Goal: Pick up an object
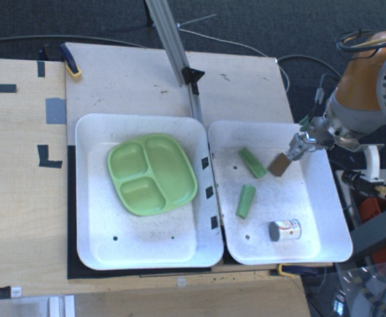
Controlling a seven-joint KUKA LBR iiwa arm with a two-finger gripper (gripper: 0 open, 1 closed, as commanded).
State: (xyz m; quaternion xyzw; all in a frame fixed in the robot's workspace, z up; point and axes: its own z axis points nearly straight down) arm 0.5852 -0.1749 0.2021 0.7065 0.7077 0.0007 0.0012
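Two white bins (87, 197) fill our centre frame. At right, we see the gripper (297, 148) touching a flat brown block (280, 165); its state, we cannot tell.

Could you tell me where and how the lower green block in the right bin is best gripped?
I would grip the lower green block across its middle, from straight above, with the fingers closing on its two long sides. It lies flat, long and narrow, tilted slightly from the bin's long axis, with bare floor on both sides. The other green block and the can lie apart from it.
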